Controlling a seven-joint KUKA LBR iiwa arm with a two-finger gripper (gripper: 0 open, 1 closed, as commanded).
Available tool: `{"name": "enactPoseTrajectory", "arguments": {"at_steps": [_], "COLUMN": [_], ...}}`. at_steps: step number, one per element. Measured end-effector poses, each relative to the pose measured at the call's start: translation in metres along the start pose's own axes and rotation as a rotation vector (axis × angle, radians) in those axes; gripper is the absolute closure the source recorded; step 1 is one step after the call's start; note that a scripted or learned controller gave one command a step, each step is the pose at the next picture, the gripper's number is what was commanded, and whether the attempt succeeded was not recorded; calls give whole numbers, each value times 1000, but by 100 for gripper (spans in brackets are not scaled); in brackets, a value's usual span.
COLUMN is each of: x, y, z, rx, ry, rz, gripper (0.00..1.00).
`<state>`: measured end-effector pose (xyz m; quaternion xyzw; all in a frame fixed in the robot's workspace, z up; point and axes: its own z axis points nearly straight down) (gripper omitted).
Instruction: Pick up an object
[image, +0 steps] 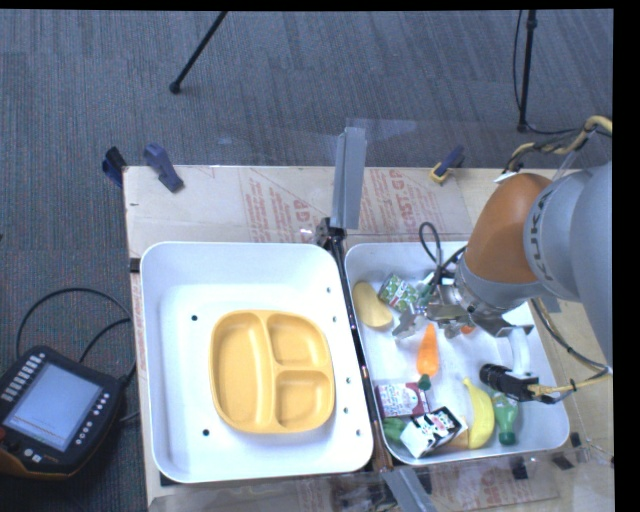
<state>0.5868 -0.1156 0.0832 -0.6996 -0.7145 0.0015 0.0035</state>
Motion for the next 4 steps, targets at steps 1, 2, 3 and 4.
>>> {"name": "enactPoseTrajectory", "arguments": {"at_steps": [1,2,3,4], "x": [-2,30,14,63], "y": [-1,-7,-56,-72], "z": [-5,1,-1,-102], "rx": [8,3,-1,-2], "ry": [3,0,0,-1], "rz": [8,190,337,176], "gripper": [100,100,100,100]}}
